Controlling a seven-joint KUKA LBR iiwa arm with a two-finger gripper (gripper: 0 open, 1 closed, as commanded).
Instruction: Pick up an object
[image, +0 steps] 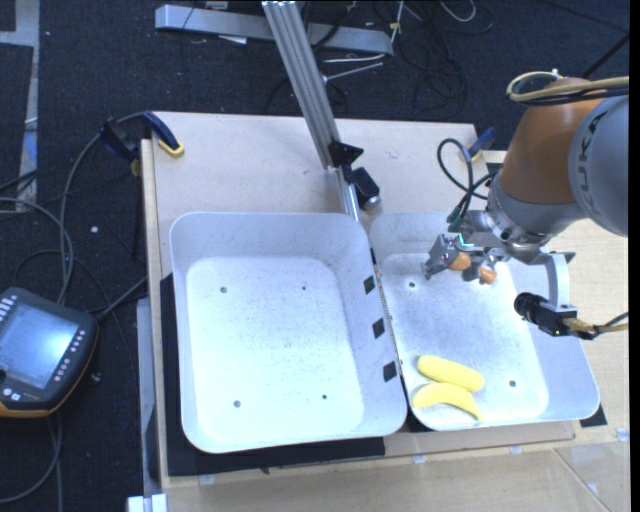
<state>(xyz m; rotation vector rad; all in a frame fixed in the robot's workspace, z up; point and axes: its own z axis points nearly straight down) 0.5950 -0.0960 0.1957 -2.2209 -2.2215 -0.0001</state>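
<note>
Reaching in over the right bin (560, 400), the arm (560, 150) held its gripper (458, 257) low above that bin's far end, near the wall it shares with the left bin (200, 250). Something small and orange showed at the gripper, but it was too blurred to tell whether this was a held thing or part of the tool, and I could not tell whether the fingers were apart or together. Two yellow bananas (450, 385) lay on the floor of the right bin at its near end, close to the shared wall, one just behind the other, touching or nearly so, both lying flat and crosswise to the bin's length. They sat well apart from the gripper, with bare bin floor between. A small black camera-like unit (540, 312) hung off the arm on a bracket over the right bin's outer side. Beyond the left bin's outer edge, off the bench, a handheld control pendant (35, 350) rested on the dark floor.
</note>
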